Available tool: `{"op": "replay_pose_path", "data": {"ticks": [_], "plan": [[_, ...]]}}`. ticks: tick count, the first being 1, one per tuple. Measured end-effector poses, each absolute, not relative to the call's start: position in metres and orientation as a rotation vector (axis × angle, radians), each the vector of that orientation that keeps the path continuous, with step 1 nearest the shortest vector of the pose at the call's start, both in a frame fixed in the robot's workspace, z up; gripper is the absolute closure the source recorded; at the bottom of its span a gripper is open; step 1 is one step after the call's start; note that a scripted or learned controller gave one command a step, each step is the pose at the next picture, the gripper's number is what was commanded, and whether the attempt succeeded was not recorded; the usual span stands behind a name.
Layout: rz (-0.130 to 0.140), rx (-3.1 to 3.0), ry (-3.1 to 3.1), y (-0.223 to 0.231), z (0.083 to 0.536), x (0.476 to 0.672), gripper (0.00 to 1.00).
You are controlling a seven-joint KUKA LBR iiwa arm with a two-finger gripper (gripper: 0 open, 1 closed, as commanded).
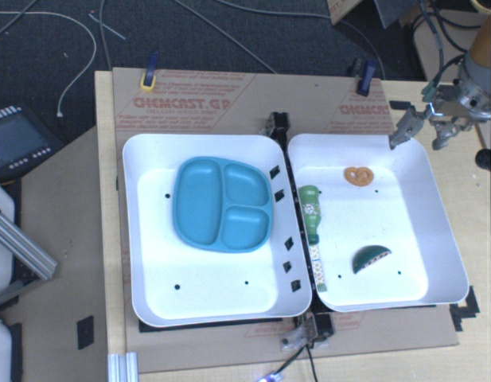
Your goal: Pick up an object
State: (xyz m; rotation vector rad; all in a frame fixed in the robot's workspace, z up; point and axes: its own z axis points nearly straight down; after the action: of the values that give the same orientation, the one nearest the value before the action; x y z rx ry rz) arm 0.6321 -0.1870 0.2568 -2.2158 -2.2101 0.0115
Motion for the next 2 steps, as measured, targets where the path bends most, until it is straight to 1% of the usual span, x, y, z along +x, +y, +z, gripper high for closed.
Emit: {"op": "replay_pose_path", "data": {"ticks": [1,2], "plan": [[0.0,-2.22,-2.222,-0.186,0.265,0.634,0.0],[0.003,-2.219,-2.219,-0.19,0.223,0.634,0.0]]}}
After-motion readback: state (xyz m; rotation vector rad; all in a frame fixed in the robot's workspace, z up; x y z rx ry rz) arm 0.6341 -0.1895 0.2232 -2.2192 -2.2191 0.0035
